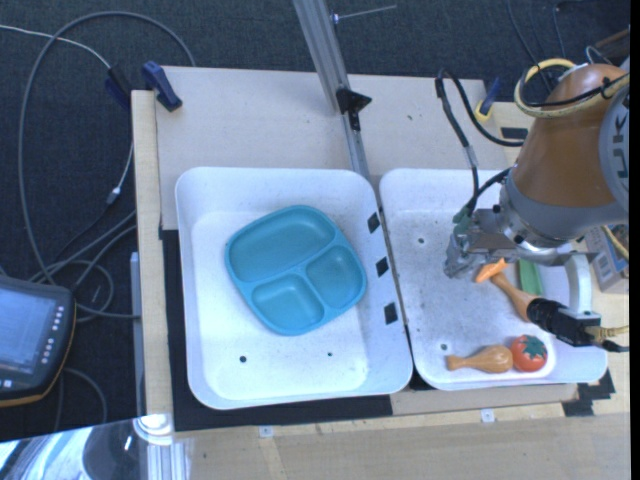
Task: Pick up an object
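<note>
Carrot [489,271] sits right under the gripper [462,258] (fingers look together, gripping nothing), so I'd spread them before dropping straight down.

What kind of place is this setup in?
Probably a robotics lab: a grey-and-orange robot arm works over two shallow white bins, loose cables trail across dark carpet, and a handheld control pendant lies nearby.

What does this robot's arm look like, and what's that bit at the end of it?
The arm is bulky and rounded, with a broad orange-brown band above a grey metallic wrist ring. Black cables and a yellow looped one trail near its upper part. At the tip sits the end effector, a small grey metal piece with dark details, much slimmer than the arm that carries it.
</note>
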Action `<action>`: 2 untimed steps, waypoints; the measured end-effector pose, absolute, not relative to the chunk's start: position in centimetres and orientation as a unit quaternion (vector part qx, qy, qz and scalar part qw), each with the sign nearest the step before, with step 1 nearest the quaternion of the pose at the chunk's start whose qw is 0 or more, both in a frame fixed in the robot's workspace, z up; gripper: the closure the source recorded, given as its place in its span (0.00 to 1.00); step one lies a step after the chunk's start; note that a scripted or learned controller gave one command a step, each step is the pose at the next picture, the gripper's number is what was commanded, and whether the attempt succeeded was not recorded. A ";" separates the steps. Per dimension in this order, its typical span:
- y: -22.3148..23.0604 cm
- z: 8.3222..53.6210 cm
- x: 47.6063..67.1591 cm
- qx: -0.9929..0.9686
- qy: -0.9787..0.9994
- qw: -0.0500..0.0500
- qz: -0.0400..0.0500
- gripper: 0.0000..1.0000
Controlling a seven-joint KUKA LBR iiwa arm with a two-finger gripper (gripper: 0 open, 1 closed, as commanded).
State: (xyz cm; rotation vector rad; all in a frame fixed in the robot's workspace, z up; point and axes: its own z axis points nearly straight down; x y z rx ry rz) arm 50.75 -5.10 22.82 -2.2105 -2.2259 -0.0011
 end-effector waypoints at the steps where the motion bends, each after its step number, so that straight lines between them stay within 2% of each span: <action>1: 1.0 22.2 50.0 -0.704 -0.710 0.003 0.000 1.00; 2: 6.0 21.7 49.0 -0.705 -0.709 0.003 0.000 1.00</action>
